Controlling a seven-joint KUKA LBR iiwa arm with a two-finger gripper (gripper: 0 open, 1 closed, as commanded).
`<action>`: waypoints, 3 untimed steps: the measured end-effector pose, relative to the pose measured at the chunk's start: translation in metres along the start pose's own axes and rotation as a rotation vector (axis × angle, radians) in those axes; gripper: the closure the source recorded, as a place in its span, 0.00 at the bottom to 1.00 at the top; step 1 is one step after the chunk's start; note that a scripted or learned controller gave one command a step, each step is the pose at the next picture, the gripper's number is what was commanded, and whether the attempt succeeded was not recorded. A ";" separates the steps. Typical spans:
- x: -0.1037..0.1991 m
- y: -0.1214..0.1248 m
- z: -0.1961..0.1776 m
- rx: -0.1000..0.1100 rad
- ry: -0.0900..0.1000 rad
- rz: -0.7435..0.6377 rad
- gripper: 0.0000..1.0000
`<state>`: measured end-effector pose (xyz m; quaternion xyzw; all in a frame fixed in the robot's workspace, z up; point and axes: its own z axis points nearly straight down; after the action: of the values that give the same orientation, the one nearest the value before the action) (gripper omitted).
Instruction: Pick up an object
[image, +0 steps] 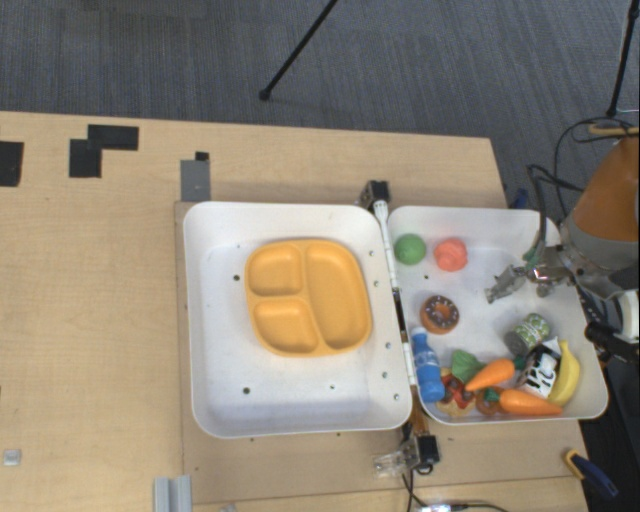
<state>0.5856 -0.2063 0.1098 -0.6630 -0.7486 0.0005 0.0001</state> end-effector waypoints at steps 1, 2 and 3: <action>0.007 -0.056 0.023 -0.008 -0.004 -0.097 0.00; 0.006 -0.054 0.012 -0.014 -0.006 -0.097 1.00; 0.066 -0.074 -0.058 -0.004 0.000 0.009 1.00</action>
<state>0.5045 -0.1494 0.1679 -0.6663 -0.7457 -0.0011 -0.0015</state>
